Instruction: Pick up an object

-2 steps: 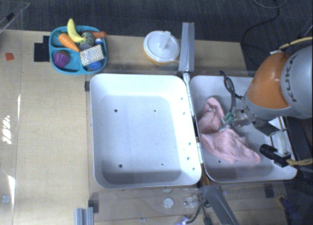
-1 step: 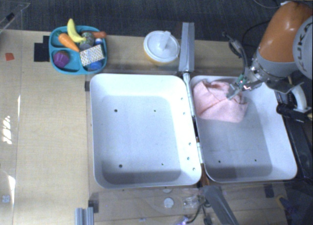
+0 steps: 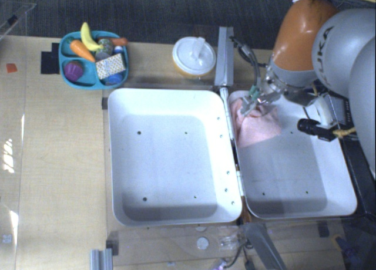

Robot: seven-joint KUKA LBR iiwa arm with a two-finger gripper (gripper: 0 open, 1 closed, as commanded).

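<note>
A crumpled pink cloth lies in the right bin, against its far left corner. My gripper hangs right over the cloth's upper edge, under the orange-banded wrist, and its tips touch or nearly touch the fabric. The wrist hides how the tips sit on the cloth.
The left bin sits beside the right one, with a metal divider rail behind their shared edge. A white lidded container and a blue tray of toy food stand on the bench behind the left bin.
</note>
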